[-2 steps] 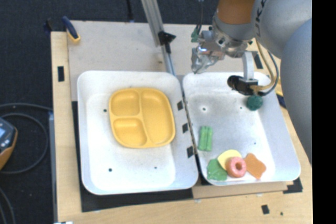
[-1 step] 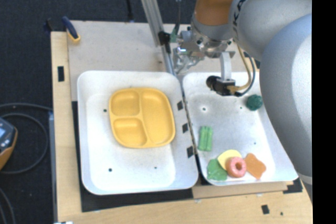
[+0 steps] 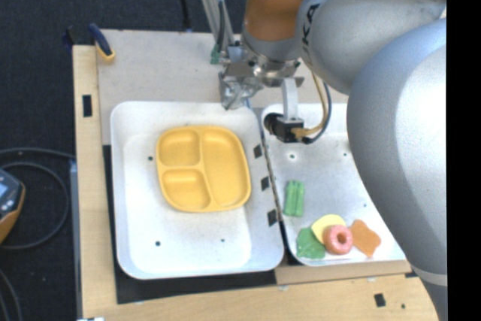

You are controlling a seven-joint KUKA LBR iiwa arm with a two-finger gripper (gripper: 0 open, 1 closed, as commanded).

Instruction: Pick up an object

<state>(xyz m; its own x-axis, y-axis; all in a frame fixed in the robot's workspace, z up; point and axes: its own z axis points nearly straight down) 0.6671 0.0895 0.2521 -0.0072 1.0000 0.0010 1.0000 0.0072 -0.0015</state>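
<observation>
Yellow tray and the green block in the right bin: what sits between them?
Camera view: between the yellow tray and green block lie bare left bin floor and the two bins' adjoining rims with black clips; no objects.

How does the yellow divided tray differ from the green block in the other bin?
The yellow divided tray lies in the left bin; the green block lies in the right bin. The tray is far larger, broad and flat with three compartments; the block is small, narrow and solid-looking. The tray lies alone; the block lies near a cluster of small toys. Both lie away from the gripper.
</observation>
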